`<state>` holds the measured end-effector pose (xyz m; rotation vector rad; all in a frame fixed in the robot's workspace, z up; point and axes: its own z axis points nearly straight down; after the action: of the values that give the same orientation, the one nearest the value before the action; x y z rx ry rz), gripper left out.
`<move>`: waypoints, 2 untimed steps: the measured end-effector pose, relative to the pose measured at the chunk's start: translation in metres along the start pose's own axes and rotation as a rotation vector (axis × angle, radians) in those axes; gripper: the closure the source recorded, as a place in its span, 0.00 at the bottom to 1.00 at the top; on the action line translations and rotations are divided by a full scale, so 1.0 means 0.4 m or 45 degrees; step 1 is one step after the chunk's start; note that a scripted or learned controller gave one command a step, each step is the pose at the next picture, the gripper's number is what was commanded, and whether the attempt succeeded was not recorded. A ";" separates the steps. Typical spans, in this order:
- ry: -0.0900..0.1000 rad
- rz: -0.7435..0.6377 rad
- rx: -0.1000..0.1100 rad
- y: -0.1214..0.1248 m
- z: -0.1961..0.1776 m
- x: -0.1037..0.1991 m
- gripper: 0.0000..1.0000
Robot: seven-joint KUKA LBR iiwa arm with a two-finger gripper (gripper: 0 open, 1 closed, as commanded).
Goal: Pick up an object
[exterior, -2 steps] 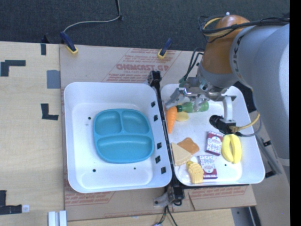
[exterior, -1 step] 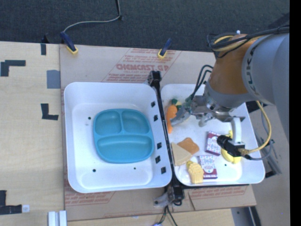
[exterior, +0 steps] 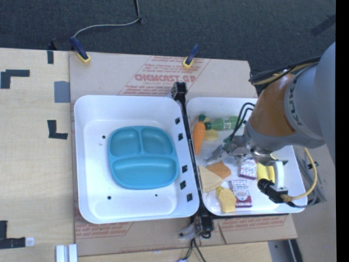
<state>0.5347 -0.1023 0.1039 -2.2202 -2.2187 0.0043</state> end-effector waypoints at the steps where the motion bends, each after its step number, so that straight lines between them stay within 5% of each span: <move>1: 0.000 -0.002 -0.008 0.136 0.044 0.002 0.00; 2: -0.001 0.004 0.018 0.296 0.049 0.011 0.00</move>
<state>0.6533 -0.0979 0.0839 -2.2171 -2.2086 0.0211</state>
